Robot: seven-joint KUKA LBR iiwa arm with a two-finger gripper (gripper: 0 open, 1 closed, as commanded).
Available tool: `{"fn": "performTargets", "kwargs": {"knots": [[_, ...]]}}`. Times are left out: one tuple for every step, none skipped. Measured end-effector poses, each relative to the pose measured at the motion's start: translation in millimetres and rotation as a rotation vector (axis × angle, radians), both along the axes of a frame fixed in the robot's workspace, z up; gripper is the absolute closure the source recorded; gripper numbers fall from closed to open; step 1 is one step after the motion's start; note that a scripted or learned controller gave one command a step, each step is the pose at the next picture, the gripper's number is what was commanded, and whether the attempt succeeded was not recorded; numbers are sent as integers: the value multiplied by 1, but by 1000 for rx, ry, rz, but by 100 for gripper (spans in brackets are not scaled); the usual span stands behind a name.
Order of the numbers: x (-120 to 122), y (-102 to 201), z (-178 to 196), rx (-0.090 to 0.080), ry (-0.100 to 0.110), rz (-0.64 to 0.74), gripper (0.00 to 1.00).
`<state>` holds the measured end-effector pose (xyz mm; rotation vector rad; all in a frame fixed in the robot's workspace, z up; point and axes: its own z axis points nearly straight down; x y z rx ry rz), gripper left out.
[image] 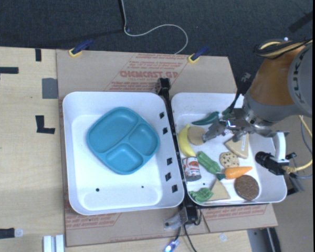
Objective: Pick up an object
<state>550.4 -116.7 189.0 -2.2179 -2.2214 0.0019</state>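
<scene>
My gripper (218,129) hangs low over the upper middle of the right bin (275,196), reaching in from the right. Just to its upper left lies a dark green curved piece (205,119). Left of and below it are a yellow banana (185,142) and a tan piece (196,136). A pale wedge (238,147) lies right under the wrist. Nothing shows as held.
The right bin also holds a green pod (209,163), a small can (191,168), a spotted cookie (228,159), a carrot (236,171), a brown disc (247,187), a tan triangle (220,191) and a green leafy piece (201,195). A blue divided plate (123,139) lies in the left bin (73,140).
</scene>
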Motion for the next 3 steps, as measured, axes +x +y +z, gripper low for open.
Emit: {"fn": "performTargets", "kwargs": {"knots": [[-70, 50, 8, 2, 4, 1, 0], [-68, 48, 17, 0, 2, 0, 100], [-68, 154, -7, 3, 3, 10, 100]]}}
